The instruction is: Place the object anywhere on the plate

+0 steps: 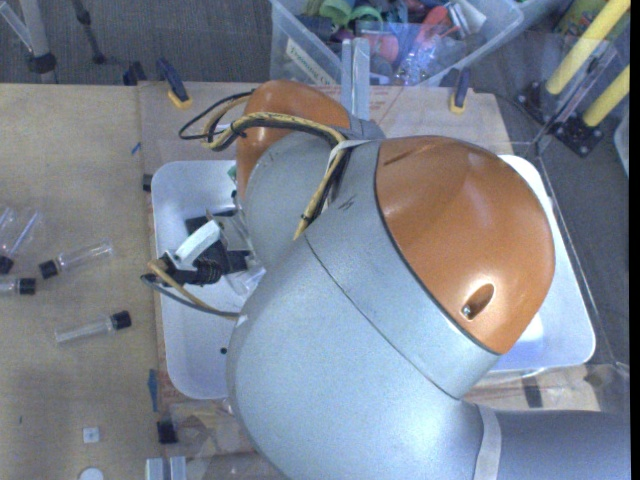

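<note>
My arm's grey and orange bulk (400, 298) covers most of both bins. Its wrist reaches down into the left white bin (185, 358), where my gripper (236, 256) sits low over the bin's middle, largely hidden behind the arm. A small sliver of something green (232, 172) peeks out at the left bin's far edge beside the arm; I cannot tell what it is. Whatever else lies in the bins is hidden under the arm.
The right bin's rim (572, 308) shows past the arm. A clear tub of colourful toys (400, 13) stands behind the bins, with yellow foam tubes (598, 28) at the far right. Clear vials with black caps (92, 325) lie on the bench at left.
</note>
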You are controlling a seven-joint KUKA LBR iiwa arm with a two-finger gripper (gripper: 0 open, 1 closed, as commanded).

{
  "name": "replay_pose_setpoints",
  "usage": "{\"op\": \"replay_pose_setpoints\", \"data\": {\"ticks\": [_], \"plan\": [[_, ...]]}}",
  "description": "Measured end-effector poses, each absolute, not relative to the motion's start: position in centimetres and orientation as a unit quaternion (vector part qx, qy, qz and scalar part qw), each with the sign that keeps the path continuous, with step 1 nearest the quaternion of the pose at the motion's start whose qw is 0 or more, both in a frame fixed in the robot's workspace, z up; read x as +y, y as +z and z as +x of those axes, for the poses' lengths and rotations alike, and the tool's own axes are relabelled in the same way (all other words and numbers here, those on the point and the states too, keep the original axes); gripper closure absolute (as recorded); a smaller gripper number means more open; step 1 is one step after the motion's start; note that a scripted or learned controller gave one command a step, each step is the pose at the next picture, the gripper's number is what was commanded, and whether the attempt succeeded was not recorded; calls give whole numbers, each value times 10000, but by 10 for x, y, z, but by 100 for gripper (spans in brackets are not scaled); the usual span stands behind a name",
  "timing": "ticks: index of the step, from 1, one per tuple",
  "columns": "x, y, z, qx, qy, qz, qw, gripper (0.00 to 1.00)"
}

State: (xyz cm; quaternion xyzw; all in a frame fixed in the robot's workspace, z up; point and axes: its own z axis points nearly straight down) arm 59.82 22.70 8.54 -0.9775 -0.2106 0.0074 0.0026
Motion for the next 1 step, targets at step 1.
{"op": "replay_pose_setpoints", "data": {"ticks": [1], "plan": [[226, 132, 629, -3072, 24, -9516, 2, 100]]}}
